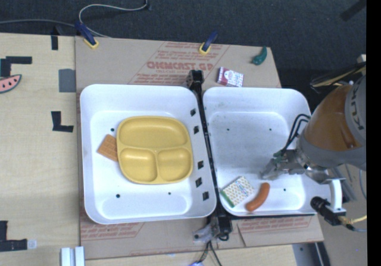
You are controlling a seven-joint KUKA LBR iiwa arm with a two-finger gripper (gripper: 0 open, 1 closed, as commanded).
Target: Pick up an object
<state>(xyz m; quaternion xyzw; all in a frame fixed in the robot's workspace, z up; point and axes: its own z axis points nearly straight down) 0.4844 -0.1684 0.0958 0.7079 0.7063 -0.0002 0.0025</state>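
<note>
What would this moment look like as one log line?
hand: over right bin, nothing seen held | sausage, packet: on bin floor | yellow tray: left bin

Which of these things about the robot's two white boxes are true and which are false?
1. The yellow plate sits in the left bin. True.
2. The sausage lies on the yellow plate. False: it lies in the right bin, near its front edge.
3. A small patterned packet lies right beside the sausage. True.
4. The gripper is over the left bin. False: it is over the right bin, a bit above the sausage in the picture.
5. A brown cracker pokes out from the plate's left side. True.
6. The sausage is between the gripper's fingers. False: it lies apart from the gripper on the bin floor.
</note>
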